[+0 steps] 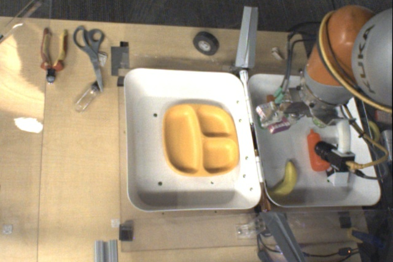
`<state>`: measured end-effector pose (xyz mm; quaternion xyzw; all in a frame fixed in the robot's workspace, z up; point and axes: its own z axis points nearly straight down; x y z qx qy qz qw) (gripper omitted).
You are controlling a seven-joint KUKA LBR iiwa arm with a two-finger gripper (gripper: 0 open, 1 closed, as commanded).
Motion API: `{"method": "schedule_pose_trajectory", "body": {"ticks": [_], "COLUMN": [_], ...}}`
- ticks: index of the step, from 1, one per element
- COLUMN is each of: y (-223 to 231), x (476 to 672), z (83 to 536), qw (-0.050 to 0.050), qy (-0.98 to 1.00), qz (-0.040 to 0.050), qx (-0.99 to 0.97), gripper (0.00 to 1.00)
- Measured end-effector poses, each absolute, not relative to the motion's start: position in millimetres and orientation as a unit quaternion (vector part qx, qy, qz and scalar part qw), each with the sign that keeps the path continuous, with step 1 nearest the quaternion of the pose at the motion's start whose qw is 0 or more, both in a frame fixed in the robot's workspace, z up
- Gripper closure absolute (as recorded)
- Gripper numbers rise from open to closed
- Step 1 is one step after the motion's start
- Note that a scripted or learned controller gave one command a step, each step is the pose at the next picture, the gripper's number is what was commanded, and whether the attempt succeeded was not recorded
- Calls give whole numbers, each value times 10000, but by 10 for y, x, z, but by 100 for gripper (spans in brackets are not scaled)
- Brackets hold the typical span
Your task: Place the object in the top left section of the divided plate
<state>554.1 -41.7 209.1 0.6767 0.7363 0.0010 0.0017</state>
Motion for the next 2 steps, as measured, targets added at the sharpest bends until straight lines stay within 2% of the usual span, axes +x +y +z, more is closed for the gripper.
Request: {"method": "schedule_pose_trajectory", "body": {"ticks": [1, 2], "y": [184, 184], "x": [5965, 5966], "z": [1847, 1850], "qw": [18, 20], "qy": [7714, 7715], "qz": [15, 15], "qx": [6363, 6363], "gripper": [100, 0]}}
